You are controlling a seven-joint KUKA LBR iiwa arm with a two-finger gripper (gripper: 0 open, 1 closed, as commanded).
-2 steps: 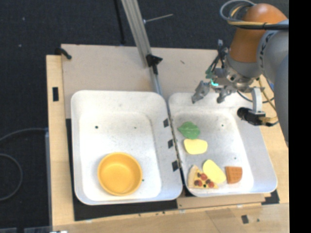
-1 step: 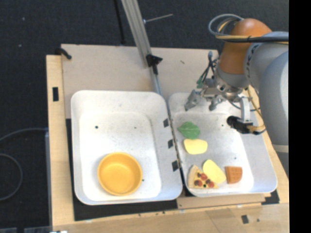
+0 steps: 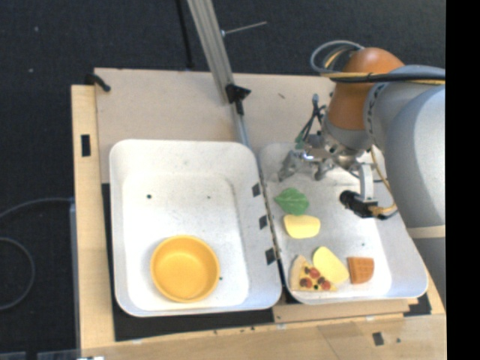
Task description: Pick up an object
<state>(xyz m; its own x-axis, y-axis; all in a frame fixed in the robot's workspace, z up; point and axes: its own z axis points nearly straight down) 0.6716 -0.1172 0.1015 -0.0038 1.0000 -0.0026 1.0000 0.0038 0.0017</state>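
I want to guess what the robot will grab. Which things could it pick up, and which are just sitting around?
Could be picked up (right bin):
green leaf
pale yellow piece
yellow wedge
pizza slice
orange-brown piece
gripper hangs above them

Just sitting around:
yellow bowl in the left bin
metal pole

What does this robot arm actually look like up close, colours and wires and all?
The arm is a thick, rounded tube in pale grey, with an orange band ringing it above the wrist. A thin light cable loops over the top of that band, and thinner wires, some of them green, run down beside the wrist. At its end sits a small metal gripper with slim silvery parts. A black fitting sticks out just below it.
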